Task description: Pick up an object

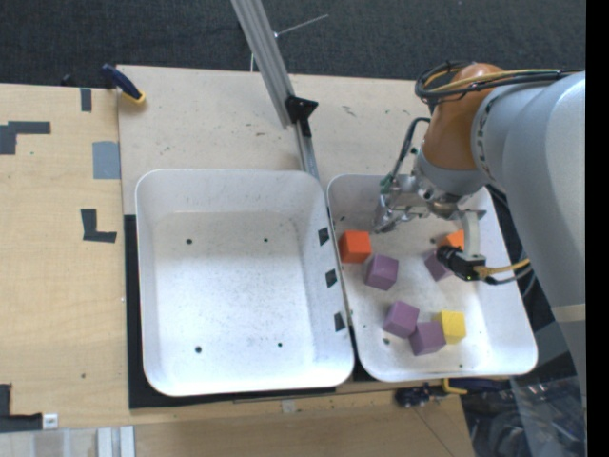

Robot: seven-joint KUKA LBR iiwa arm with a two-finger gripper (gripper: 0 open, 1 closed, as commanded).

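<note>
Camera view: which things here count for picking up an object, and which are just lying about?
For the job:
- gripper
- orange block
- purple blocks, such as
- yellow block
- right bin

Lying about:
- left bin
- blue and yellow clamp
- grey tape patch

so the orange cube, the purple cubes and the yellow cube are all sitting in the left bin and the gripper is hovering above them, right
Not quite: the camera view shows the orange cube, the purple cubes and the yellow cube all in the right bin, not the left one. The gripper does hover above them there.
</note>
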